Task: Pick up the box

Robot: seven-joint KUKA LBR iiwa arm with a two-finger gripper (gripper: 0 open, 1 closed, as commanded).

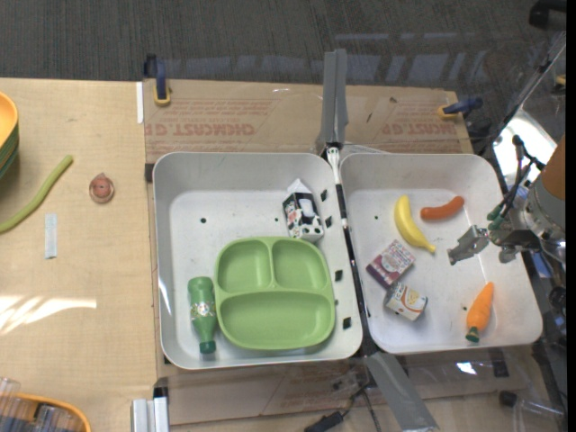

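A small purple and white box (391,262) lies flat in the middle of the right bin (450,174). Just below it sits a white and yellow carton (406,301), tipped on its side. My gripper (466,243) hangs over the right bin, to the right of the purple box and clear of it, between the banana and the carrot. Nothing shows in its grasp. The arm comes in over the bin's right wall.
The right bin also holds a yellow banana (411,222), an orange-red sausage (441,209) and a carrot (480,310). In the left bin (180,205) are a green divided plate (274,292), a green bottle (202,315) and a black and white cow-print carton (303,212).
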